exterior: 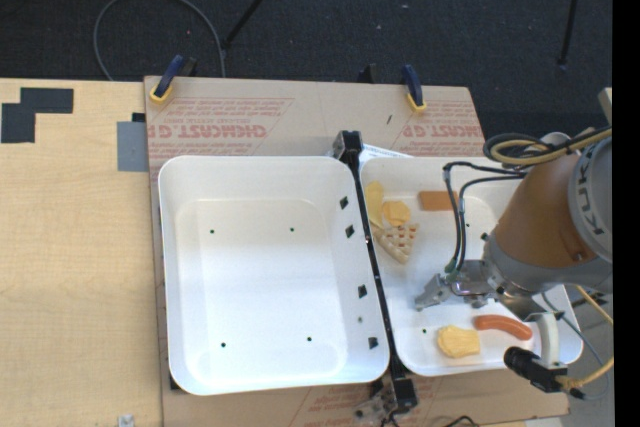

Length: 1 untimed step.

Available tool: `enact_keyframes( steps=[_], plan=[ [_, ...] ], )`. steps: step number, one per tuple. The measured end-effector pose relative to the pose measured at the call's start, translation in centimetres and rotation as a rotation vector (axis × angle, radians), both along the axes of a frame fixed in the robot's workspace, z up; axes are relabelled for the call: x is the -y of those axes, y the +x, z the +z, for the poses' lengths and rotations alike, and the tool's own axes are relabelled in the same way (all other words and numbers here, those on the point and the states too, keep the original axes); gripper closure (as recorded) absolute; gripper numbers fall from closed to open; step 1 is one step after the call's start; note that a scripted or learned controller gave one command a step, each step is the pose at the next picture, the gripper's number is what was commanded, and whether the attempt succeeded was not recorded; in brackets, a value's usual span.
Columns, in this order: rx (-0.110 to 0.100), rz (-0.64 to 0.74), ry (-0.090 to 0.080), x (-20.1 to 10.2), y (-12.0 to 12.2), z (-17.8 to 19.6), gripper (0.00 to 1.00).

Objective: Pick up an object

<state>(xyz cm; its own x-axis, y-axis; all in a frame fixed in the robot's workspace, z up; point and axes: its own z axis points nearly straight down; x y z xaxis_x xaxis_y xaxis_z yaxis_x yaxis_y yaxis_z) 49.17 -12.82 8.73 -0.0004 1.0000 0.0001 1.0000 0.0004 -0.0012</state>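
The right white bin (pixel 425 255) holds several small items. Two yellow pieces (pixel 397 211) lie near its left wall, with a tan waffle-like piece (pixel 397 240) just below them. A brown flat block (pixel 436 202) lies toward the back. A yellow chunk (pixel 459 343) and an orange-red sausage (pixel 503 326) rest near the front edge. My gripper (pixel 437 294) hangs low over the bin's middle floor, between the waffle piece and the yellow chunk, with nothing seen held in it. The grey arm with its orange band (pixel 545 220) hides the bin's right part.
The left white bin (pixel 260 275) sits beside the right one, with a black divider rail (pixel 362 255) between them. Cardboard lies under both bins, held by two clamps (pixel 413 87) at the back. Cables loop around the arm's wrist.
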Motion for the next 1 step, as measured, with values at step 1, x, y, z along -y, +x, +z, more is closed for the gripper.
enact_keyframes(
  steps=[1],
  plan=[
    [0.002,-0.002,0.000,0.08,0.03,1.12,1.00]
  ],
)
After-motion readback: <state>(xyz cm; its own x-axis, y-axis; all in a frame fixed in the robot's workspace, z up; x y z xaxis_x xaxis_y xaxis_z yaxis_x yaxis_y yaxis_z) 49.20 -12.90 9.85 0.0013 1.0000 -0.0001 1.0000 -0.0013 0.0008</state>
